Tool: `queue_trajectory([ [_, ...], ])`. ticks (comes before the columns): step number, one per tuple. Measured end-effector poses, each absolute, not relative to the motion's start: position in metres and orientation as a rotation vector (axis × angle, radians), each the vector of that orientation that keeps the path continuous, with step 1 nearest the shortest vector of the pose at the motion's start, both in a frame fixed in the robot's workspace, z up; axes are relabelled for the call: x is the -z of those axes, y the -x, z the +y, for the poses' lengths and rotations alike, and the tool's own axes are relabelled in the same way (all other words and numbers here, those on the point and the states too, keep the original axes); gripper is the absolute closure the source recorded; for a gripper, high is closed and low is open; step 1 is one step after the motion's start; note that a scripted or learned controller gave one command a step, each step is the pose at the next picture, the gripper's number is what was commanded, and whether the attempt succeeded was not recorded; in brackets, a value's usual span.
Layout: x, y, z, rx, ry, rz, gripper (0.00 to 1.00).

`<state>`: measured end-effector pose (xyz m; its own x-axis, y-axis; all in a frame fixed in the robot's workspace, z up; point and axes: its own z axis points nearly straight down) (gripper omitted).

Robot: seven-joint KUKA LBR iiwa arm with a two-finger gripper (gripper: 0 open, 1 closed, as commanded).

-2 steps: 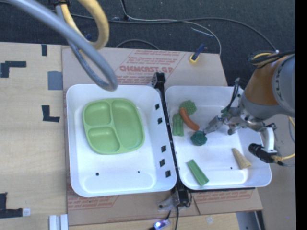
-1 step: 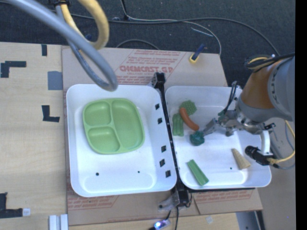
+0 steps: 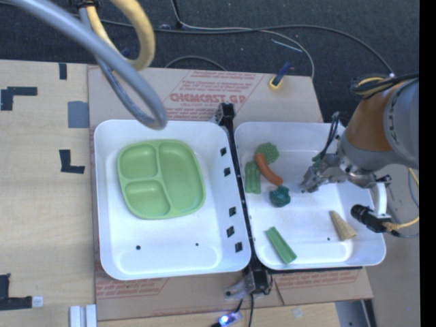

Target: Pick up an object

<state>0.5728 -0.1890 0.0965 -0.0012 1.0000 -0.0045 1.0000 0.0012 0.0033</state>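
The likeliest failure from here is a close on nothing. The gripper (image 3: 310, 181) hangs low in the right bin (image 3: 310, 136), over bare white floor just right of the small cluster of toys, and nothing shows between its tips. Whether those tips are spread or pinched cannot be told at this size. A second risk is a nudge: the dark green lump (image 3: 279, 197) lies just left of and below the gripper, so a descent slightly off line could push it aside instead of catching it.

The other candidates sit further left in the frame. The orange sausage (image 3: 269, 169) lies at a slant, touching or overlapping the pale green strip (image 3: 253, 178) and a knobbly green piece (image 3: 268, 151) above it; a grab there could snag two at once. A green block (image 3: 281, 244) rests near the bin's lower edge, and a tan cone (image 3: 342, 225) lies toward the lower right.

The arm (image 3: 381, 131) enters from the right of the frame, its orange band bent over the bin's right wall, wrist pointing left and downward. In the left bin (image 3: 105, 203) rests a green divided plate (image 3: 161, 178).
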Motion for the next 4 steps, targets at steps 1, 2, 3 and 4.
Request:
queue_trajectory([
  [1, -0.160, -0.578, -0.189, -0.004, -2.217, 2.220, 1.00],
  [2, -0.221, -0.577, -0.183, -0.004, -2.216, 2.221, 1.00],
  [3, -0.255, -0.578, -0.182, -0.003, -2.217, 2.222, 1.00],
  [4, -0.244, -0.594, -0.124, 0.001, -2.216, 2.229, 1.00],
])
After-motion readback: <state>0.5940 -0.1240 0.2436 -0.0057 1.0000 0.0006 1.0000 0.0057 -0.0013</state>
